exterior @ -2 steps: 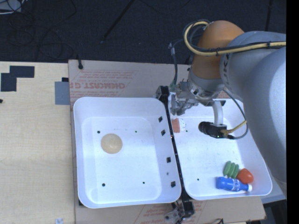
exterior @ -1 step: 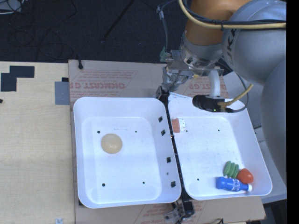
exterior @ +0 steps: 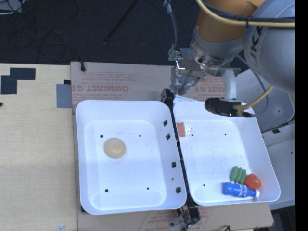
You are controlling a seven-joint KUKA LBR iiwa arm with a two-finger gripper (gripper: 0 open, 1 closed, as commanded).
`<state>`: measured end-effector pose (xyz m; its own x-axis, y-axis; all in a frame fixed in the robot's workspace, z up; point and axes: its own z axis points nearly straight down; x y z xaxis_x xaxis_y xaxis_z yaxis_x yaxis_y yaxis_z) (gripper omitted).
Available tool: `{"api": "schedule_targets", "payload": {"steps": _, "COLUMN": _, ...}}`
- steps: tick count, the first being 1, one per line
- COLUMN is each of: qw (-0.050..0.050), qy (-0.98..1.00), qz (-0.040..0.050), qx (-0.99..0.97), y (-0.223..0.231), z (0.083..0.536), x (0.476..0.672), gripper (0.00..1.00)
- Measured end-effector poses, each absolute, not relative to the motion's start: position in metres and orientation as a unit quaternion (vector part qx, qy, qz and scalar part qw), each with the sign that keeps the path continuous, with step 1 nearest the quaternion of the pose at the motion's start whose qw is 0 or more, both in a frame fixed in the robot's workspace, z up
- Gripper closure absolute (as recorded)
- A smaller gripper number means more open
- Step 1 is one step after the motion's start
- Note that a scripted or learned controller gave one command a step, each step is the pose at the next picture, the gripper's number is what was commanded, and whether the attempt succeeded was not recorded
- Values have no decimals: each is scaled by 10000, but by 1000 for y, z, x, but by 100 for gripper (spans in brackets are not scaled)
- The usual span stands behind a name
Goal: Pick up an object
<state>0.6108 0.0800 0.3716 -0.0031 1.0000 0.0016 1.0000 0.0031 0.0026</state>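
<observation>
My gripper [exterior: 182, 86] hangs over the far rim where the two bins meet, high above the bin floors. Nothing shows in its grasp. A small orange-and-white piece [exterior: 181, 129] lies just below it, at the left side of the right bin [exterior: 269, 162]. In that bin's near right corner a green object [exterior: 237, 173], a red object [exterior: 252, 181] and a blue bottle [exterior: 239, 190] sit close together. A pale round disc [exterior: 115, 148] rests in the left bin [exterior: 82, 153].
A black divider strip [exterior: 174, 153] runs between the bins. Both bins rest on brown cardboard [exterior: 120, 81]. The arm's grey and orange body [exterior: 231, 18] fills the upper right.
</observation>
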Motion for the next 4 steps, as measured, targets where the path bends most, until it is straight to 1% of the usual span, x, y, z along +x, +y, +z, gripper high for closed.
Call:
{"api": "schedule_targets", "payload": {"steps": 1, "qw": -36, "qy": 7088, "qz": -39, "qx": 7054, "y": 132, "z": 306, "x": 581, "gripper": 100}}
{"api": "schedule_targets", "payload": {"steps": 2, "qw": -2, "qy": 7093, "qz": 14, "qx": 7049, "y": 192, "z": 348, "x": 598, "gripper": 100}}
{"api": "schedule_targets", "payload": {"steps": 3, "qw": -22, "qy": 7080, "qz": -38, "qx": 7062, "y": 218, "z": 296, "x": 592, "gripper": 100}}
{"api": "schedule_targets", "payload": {"steps": 4, "qw": -13, "qy": 7078, "qz": -26, "qx": 7064, "y": 243, "z": 285, "x": 575, "gripper": 100}}
